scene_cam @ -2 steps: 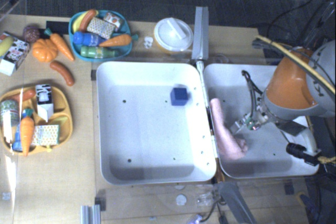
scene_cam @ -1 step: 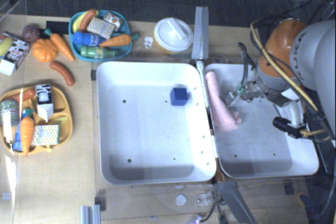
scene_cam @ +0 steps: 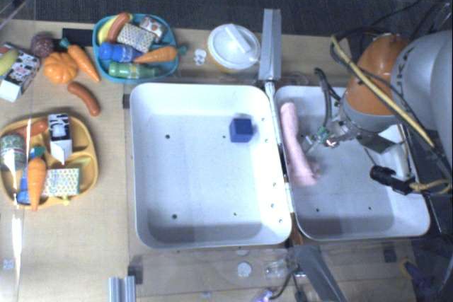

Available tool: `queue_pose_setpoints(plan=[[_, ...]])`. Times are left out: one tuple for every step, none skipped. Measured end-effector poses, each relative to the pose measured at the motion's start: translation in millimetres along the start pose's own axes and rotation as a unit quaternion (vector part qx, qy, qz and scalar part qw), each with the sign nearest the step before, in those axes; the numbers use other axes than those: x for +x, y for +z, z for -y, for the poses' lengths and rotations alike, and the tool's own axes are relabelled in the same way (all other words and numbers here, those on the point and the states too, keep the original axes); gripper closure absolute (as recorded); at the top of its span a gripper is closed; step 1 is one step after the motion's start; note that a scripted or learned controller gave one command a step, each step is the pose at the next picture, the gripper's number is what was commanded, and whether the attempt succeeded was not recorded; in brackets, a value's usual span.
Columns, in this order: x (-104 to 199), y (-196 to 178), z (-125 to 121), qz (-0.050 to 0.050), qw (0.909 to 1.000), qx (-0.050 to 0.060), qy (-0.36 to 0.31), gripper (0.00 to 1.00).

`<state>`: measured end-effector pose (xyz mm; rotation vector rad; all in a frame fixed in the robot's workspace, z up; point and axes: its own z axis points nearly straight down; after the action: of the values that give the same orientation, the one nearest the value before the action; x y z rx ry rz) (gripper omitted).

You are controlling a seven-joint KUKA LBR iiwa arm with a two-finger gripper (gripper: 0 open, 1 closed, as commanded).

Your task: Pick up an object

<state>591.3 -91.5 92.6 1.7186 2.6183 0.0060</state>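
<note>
open floor surrounds the blue cube (scene_cam: pixel 242 129) in the left bin (scene_cam: pixel 152 173).

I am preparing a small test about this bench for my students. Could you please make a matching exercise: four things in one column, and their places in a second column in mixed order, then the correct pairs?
Things:
1. blue cube
2. pink cylinder
3. end effector
4. white lid

Places:
A. on the bench, behind the two bins
B. lying along the left wall of the right bin
C. in the left bin, near its right side
D. over the right bin, just right of the pink cylinder

Pairs: 1-C, 2-B, 3-D, 4-A
</note>
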Motion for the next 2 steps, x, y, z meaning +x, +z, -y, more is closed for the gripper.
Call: queue_pose_setpoints(plan=[[2, 2, 5, 0.0, 0.9984, -0.002, 0.057, 0.0], [6, -69, 17, -0.002, 0.9963, 0.002, 0.086, 0.0]])
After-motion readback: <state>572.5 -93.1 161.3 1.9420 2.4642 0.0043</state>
